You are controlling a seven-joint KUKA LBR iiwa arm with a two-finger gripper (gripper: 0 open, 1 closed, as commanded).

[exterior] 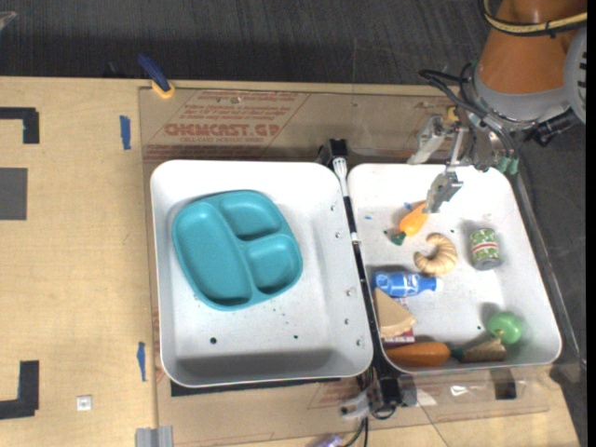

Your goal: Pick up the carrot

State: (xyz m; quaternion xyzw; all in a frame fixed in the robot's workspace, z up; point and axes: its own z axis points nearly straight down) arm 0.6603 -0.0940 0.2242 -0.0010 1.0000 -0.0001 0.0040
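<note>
The carrot [413,220], small and orange with a green top pointing lower left, lies in the upper middle of the right bin [531,250]. My gripper [435,169] hangs over the bin's back part, just up and right of the carrot. Its fingers stand apart, open, and the nearer grey fingertip [441,194] is right beside the carrot's upper end. Nothing sits between the fingers.
Around the carrot lie a tan croissant-shaped piece [438,254], a blue bottle [402,284], a green can [484,247], a green apple [505,327], an orange-red sausage shape [419,352] and a brown wedge [396,319]. The left bin [177,343] holds a teal divided plate [237,247].
</note>
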